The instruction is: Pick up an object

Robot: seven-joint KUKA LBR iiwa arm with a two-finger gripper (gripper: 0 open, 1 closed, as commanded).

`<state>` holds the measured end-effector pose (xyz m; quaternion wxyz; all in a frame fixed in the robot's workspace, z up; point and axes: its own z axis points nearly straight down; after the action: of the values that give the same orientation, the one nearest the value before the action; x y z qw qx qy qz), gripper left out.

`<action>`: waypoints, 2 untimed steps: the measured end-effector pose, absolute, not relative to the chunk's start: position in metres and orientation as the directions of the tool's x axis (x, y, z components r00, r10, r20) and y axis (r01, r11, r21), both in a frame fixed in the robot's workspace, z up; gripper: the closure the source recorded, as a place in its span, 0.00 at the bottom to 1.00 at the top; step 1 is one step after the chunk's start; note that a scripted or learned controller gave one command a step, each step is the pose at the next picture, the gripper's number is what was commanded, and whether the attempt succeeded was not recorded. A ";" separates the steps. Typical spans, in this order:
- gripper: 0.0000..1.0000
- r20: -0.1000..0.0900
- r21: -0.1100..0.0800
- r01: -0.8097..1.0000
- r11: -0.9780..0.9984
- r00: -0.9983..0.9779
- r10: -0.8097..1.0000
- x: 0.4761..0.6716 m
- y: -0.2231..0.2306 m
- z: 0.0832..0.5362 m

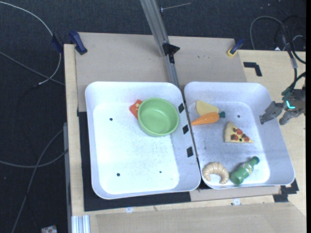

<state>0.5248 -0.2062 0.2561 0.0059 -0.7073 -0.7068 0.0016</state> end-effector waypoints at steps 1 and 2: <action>0.00 0.005 -0.005 1.000 0.000 0.000 1.000 0.526 -0.206 0.259; 0.00 0.008 -0.016 1.000 0.000 0.000 1.000 0.528 -0.206 0.194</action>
<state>0.5280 -0.2059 0.1943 0.0084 -0.7071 -0.7071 0.0026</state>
